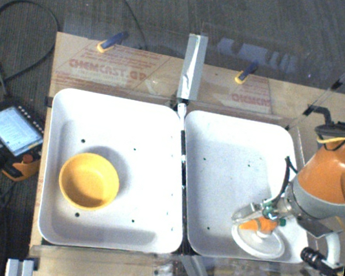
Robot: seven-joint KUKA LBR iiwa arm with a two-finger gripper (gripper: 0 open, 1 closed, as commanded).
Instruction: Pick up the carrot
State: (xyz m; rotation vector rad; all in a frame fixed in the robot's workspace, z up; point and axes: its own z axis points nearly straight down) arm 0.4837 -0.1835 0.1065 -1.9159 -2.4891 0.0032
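The carrot (255, 226) is a small orange piece with a green top. It lies on a white plate (270, 249) in the front right corner of the right bin (234, 157). My gripper (265, 215) is down right over the carrot's green end, touching or nearly touching it. The grey arm with its orange band (328, 176) reaches in from the right and hides the bin's right edge. The wrist covers part of the carrot.
A yellow bowl (89, 180) sits in the left bin (116, 124), front left. A teach pendant (6, 132) and cables lie on the floor to the left. A low ridge between the bins (182, 168) separates them.
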